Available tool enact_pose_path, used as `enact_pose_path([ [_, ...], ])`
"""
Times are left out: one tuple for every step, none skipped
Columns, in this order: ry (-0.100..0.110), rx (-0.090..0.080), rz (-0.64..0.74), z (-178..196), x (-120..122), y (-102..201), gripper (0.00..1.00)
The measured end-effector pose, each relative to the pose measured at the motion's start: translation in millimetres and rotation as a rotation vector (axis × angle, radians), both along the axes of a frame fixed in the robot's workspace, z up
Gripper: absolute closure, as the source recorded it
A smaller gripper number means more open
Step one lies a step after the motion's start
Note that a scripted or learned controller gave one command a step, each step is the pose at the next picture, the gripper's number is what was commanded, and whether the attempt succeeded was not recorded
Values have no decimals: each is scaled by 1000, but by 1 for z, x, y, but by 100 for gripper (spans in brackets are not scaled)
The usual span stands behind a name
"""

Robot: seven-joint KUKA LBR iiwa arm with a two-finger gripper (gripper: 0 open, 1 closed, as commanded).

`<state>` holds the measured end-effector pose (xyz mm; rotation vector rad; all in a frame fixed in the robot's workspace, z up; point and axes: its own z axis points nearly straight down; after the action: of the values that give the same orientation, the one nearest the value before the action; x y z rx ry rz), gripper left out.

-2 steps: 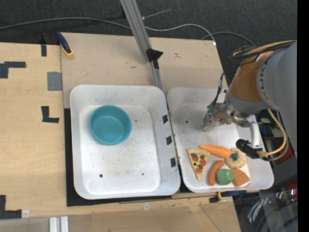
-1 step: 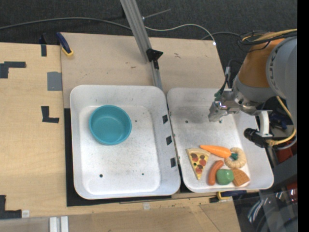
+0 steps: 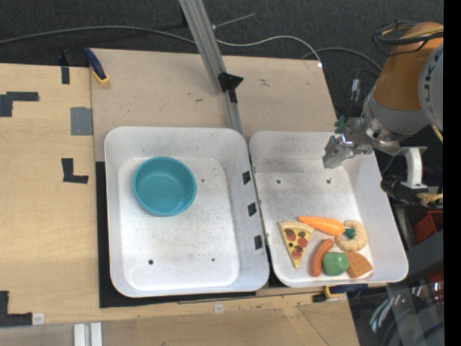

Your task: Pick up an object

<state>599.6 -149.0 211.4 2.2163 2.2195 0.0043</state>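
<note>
The fingers point(image 3: 336, 155), whose opening I cannot tell, hover over the right bin point(image 3: 288, 157) near its upper right edge, well apart from the carrot point(image 3: 321, 224), pizza slice point(image 3: 294, 241) and other toy food below.

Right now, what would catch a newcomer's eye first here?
Probably the teal bowl, alone in the left bin. Next the bright toy food bunched at the right bin's near end: a pizza slice, a carrot and more. The end effector hangs over that bin's far end, away from the food.
</note>
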Motion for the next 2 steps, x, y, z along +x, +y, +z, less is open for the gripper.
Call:
enact_pose_path([
  [1, 1, 1, 53, 6, 10, 100],
  [7, 3, 5, 51, -6, 72, 100],
])
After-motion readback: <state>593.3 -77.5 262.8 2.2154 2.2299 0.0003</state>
